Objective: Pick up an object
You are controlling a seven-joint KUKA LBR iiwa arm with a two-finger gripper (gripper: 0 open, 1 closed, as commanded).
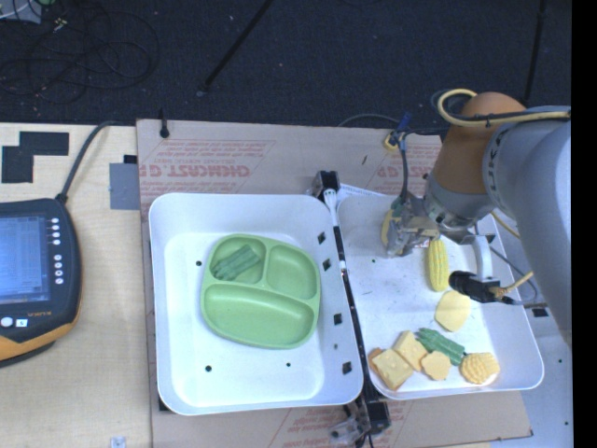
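My gripper (pixel 405 238) hangs low over the upper middle of the right bin (pixel 522 373), just left of a yellow corn cob (pixel 437 262). A small yellow bit (pixel 386 226) shows at the gripper's left side; I cannot tell whether it is held. Below the cob lies a pale yellow chunk (pixel 453 311). Along the bin's front edge sit a green bean pod (pixel 440 343), two tan blocks (pixel 399 359), a small orange-yellow piece (pixel 436 367) and a ridged yellow piece (pixel 479 369).
The left bin (pixel 177 362) holds a green divided plate (pixel 280 329) with a green pod (pixel 235 261) in its upper-left compartment. A black divider (pixel 338 278) runs between the bins. A teach pendant (pixel 28 278) lies on the bench at far left.
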